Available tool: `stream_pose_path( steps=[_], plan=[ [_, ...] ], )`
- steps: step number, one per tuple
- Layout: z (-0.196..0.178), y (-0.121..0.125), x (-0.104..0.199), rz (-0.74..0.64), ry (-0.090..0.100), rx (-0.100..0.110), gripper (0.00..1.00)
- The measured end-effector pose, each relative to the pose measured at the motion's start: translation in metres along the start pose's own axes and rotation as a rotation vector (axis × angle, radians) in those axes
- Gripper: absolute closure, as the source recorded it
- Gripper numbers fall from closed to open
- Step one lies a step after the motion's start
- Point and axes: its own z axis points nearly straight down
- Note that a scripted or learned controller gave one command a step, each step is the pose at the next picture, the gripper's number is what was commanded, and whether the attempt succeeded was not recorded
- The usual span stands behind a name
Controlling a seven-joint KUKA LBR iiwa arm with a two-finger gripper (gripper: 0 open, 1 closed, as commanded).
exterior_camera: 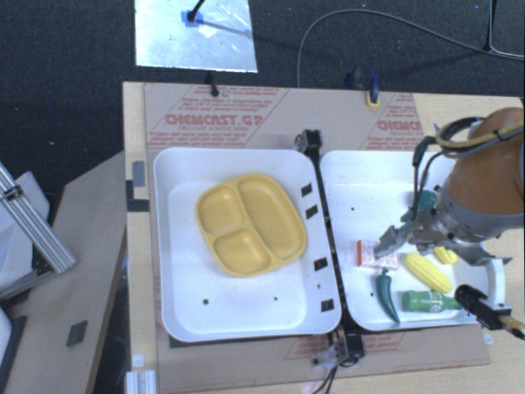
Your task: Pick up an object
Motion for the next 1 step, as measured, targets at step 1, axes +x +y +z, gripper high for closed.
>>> stream_pose_path(
  steps=[1],
  plan=[
    [-0.0040,0.0023,-0.0001,-0.002,-0.001,-0.009,0.00]
  ],
)
